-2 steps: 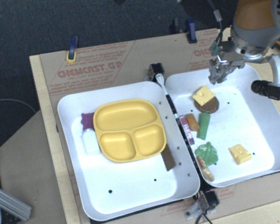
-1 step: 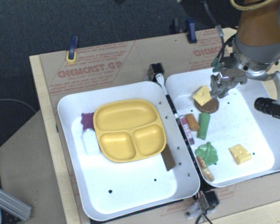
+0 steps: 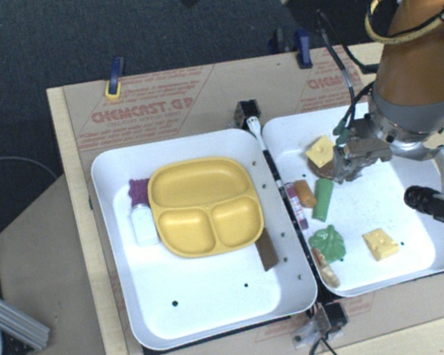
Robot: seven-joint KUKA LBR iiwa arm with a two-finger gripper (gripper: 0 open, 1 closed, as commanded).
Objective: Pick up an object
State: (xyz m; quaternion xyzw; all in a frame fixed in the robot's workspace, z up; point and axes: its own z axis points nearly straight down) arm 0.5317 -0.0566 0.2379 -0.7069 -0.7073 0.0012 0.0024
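Green stick-shaped block (image 3: pixel 323 199) lies flat in the right bin (image 3: pixel 439 253), near its left wall, long axis running from lower left to upper right, upper end pointing toward the hand (image 3: pixel 344 166). Nearest the camera in that bin: a pale yellow cube-like block (image 3: pixel 381 243), a crumpled green leafy piece (image 3: pixel 328 242) and a tan item (image 3: pixel 326 270) against the left wall. A red and dark striped object (image 3: pixel 296 202) sits just left of the green block. Farther back, a yellow wedge (image 3: pixel 319 152) lies just beside the hand. Hand hovers low over the bin's upper middle; whether the fingers are spread or pressed together cannot be told, nothing visibly pinched. Left bin (image 3: pixel 144 314) holds a yellow divided plate (image 3: pixel 206 205), with a white bottle (image 3: pixel 143 225) and a purple item (image 3: pixel 138 190) at its left edge. Both bins rest on a brown cardboard-covered desk (image 3: pixel 157 99); dark carpet (image 3: pixel 12 48) beyond.
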